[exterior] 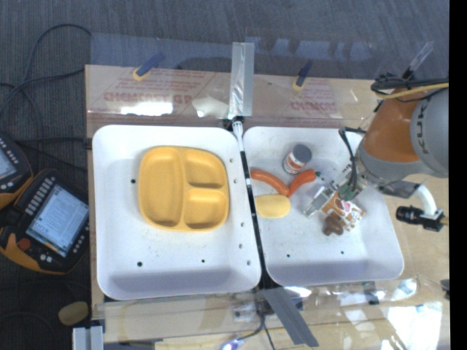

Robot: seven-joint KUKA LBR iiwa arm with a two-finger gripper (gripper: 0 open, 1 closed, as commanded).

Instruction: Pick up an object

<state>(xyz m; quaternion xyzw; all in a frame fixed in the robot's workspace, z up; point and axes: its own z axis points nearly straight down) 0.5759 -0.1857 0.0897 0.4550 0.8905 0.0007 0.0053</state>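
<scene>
- Dark grey carpet surrounds my bench (408, 268); black cables trail across it at the far left, above a teach pendant (45, 221) with an orange edge and a lit screen.
- On the bench I see the left bin (117, 261), which holds a yellow divided tray (184, 188) lying flat with three compartments.
- A strip of silvery tape (241, 79) runs up from the seam between the two bins.
- In the right bin (365, 261), just beside the dividing wall, I see a yellow oval object (273, 207) with an orange curved piece (281, 182) touching it from above.
- Near the orange piece's right end stands a small can (297, 158) with a grey lid.
- Right of these lies a brown and white patterned object (340, 217).
- I see the gripper (321, 197) low in the right bin, its metallic tip between the orange piece and the patterned object; I cannot tell how its claw stands, nor whether it has anything.
- My arm (408, 133), orange band and grey wrist, comes in from the right, over the bin's far right corner.
</scene>
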